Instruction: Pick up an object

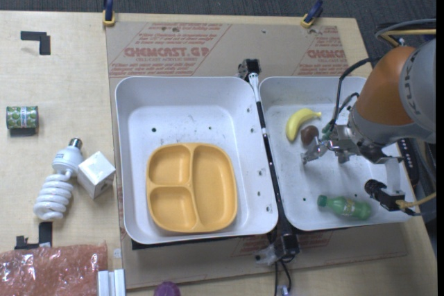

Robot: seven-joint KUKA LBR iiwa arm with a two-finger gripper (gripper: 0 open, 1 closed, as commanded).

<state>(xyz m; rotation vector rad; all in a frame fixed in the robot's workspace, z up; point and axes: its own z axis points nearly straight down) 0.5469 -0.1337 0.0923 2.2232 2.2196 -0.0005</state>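
Gripper point(321, 149) hovering low in the right bin point(291, 204), fingers looking slightly apart and holding nothing, banana point(301, 123) lying just beside it, bottle point(345, 205) near the front wall, yellow tray point(191, 186) sitting in the left bin point(139, 100).

You see the crinkled pink plastic bag point(52, 268) cut off by the bottom-left edge; a small brown object point(309, 133) beside the yellow banana point(300, 122) is too small to identify.
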